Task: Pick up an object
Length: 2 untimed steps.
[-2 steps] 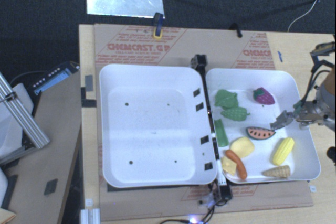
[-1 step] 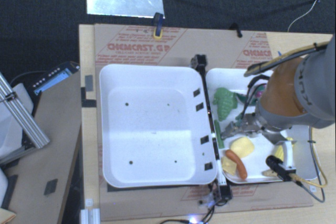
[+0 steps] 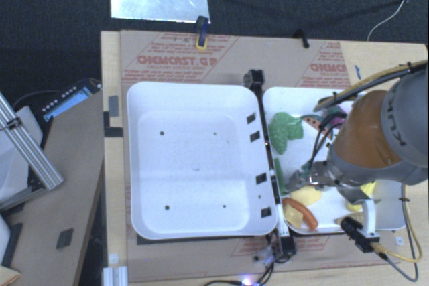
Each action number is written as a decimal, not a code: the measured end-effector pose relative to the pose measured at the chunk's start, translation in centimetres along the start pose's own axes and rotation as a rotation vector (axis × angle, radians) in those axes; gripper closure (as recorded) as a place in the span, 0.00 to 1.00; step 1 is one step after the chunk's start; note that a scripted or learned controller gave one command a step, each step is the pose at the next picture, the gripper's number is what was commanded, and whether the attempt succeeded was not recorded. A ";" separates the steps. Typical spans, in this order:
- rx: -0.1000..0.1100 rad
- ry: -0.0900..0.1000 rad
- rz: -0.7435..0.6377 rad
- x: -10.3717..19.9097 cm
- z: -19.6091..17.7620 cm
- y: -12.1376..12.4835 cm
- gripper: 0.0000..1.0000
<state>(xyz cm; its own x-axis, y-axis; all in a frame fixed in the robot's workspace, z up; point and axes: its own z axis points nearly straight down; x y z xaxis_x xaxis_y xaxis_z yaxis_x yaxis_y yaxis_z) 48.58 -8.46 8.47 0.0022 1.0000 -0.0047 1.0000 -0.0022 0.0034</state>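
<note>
Over the right bin (image 3: 285, 102), the tool's (image 3: 301, 179) grip unreadable, near soft green toy (image 3: 283, 130) and yellow piece (image 3: 305, 195).

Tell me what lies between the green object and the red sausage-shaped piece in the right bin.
In the camera view, the gripper and a yellow object sit between the green object and the red piece.
</note>
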 end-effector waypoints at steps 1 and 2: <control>-0.011 0.004 -0.013 9.1 -10.7 3.8 0.00; -0.007 0.011 -0.018 20.5 -12.9 11.5 0.00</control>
<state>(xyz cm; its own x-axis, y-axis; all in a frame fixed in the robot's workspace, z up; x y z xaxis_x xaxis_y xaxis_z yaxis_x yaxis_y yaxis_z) 60.09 12.12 21.29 -0.0162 0.9999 0.0059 0.9998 0.0161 0.0108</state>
